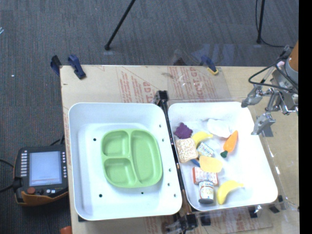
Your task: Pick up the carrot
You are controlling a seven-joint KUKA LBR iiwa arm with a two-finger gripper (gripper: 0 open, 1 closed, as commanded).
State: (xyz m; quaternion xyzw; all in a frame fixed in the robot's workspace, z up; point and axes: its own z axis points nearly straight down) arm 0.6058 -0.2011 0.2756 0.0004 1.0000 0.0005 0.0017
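Observation:
The carrot [231,142] is orange with a green stem end. It lies tilted in the right bin [261,172], toward the bin's upper right, next to a white object [218,127]. My gripper [254,116] hovers over the right bin's far right corner, up and to the right of the carrot and apart from it. Its two fingers [263,123] stand open with nothing between them.
Around the carrot in the right bin lie purple grapes [183,129], a yellow banana [201,138], a speckled cracker [185,150], an orange slice [210,164], a red box [201,174], a can [206,191] and another yellow piece [228,190]. The left bin [80,130] holds a green divided plate [131,157].

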